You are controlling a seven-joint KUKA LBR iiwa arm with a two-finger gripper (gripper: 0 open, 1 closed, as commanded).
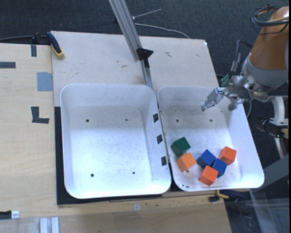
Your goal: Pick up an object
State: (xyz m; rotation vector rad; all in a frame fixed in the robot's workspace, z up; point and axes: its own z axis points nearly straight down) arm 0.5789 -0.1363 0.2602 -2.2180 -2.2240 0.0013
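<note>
1. Camera view: the hand (218, 101) hangs over the far part of the right bin (242, 130), its fingers apart with nothing between them, as far as the blur allows.
2. Near that bin's front lie a green cube (180, 144), orange cubes (186, 161) (227, 154) (208, 175) and blue cubes (206, 158) (219, 167), clustered.
3. The left bin (68, 130) sits beside it on the table (19, 130).

Dark carpeted floor (194, 8) beyond the bench. Pale wooden bench top (97, 57), scuffed, with grey tape patches (44, 81) at left. Slanted aluminium rail (123, 18) rising at top centre. Thin cable (169, 30) trailing across far edge. Even, diffuse lighting.
</note>
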